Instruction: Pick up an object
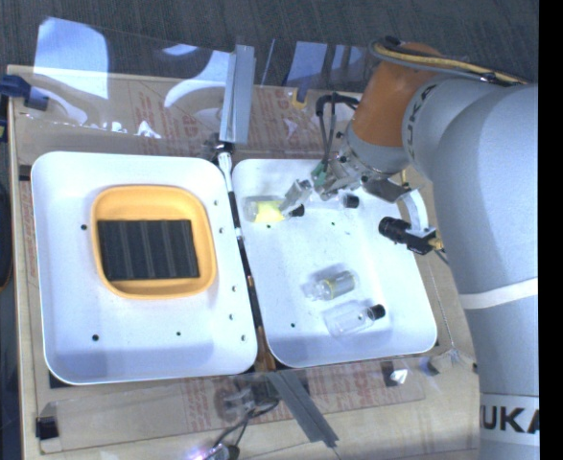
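Pale yellow and translucent, the small object (265, 210) nearest the tool lies in the right bin (408, 336), close to that bin's upper-left corner and just beside the divider between the two bins. It is too small and washed out to name more exactly. Its long axis appears to run roughly left to right across the view.

The tool (305, 192) sits just to the right of and slightly above this object, its dark fingers angled down and leftward toward it. Whether the fingers are spread or pressed together cannot be told at this size. The yellow object appears to lie at the tip of the tool, not between the fingers; no grasp is confirmed.

Two further candidates lie lower in the same bin, well apart from the tool: a small clear jar (331, 284) near the bin's centre, and a clear bottle with a dark cap (352, 317) just below it, lying on its side with the cap pointing right.

The left bin (60, 324) holds a yellow tray with a dark ribbed insert (151, 241). Both bins rest on the counter (166, 405).

Judgement: the coming move turns on a short leftward and downward closure onto the yellow object.
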`<action>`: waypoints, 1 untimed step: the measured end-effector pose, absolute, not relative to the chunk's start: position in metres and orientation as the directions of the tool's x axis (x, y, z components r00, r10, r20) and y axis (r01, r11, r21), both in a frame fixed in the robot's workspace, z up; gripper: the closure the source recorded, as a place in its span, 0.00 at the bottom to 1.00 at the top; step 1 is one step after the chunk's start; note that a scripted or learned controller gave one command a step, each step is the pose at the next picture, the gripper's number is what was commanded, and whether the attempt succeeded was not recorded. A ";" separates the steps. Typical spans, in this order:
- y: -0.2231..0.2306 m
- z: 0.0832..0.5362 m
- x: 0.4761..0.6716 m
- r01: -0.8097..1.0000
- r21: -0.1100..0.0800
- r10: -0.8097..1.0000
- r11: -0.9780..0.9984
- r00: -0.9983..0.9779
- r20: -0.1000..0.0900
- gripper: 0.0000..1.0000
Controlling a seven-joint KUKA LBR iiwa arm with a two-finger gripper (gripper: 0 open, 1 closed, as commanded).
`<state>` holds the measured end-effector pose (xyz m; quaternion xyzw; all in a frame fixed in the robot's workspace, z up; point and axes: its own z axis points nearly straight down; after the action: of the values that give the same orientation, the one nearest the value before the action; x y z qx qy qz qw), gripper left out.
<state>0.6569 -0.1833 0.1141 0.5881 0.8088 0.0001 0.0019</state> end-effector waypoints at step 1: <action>-0.160 0.108 0.664 0.943 0.019 0.943 0.334 -0.333 -0.019 0.00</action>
<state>0.6636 -0.1600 0.1077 0.5772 0.8165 0.0025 0.0131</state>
